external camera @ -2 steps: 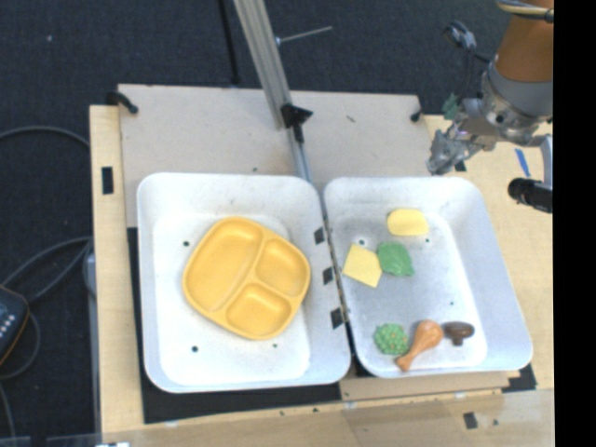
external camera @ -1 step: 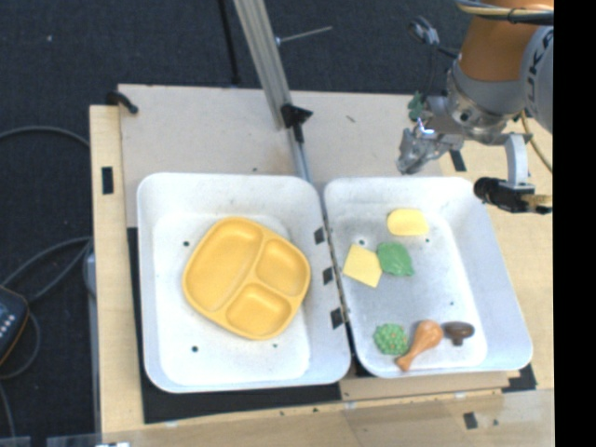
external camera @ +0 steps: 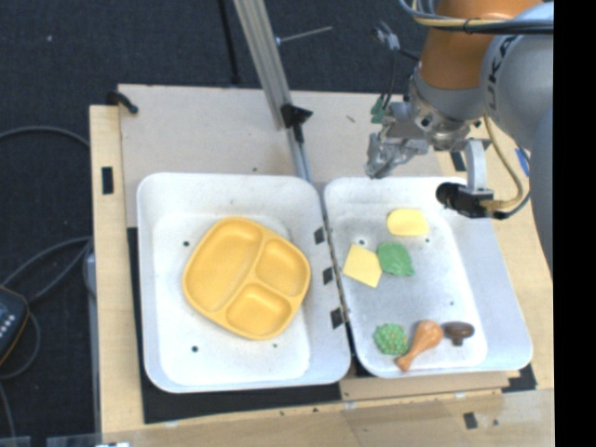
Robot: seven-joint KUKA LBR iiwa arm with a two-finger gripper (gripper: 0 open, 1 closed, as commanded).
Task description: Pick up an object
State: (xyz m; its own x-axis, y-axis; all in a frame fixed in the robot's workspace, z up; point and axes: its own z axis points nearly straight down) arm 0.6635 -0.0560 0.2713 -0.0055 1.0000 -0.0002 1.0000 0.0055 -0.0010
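Plywood bench (external camera: 186, 133) on dark carpet is seen bearing two white bins; a yellow tray (external camera: 246, 277) lies in the left bin (external camera: 158, 250). Toy foods, among them a drumstick (external camera: 419, 343), are scattered in the right bin (external camera: 484, 277). The gripper (external camera: 380, 164) is hung above its far rim, fingers together, nothing held.

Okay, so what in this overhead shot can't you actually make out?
- Gripper: small and dark at the right bin's far rim; its finger gap cannot be read.
- Arm: cut off by the top and right edges.
- Brown item beside the drumstick: too small to identify.
- Green piece: yellow wedge touches or overlaps it; unclear.
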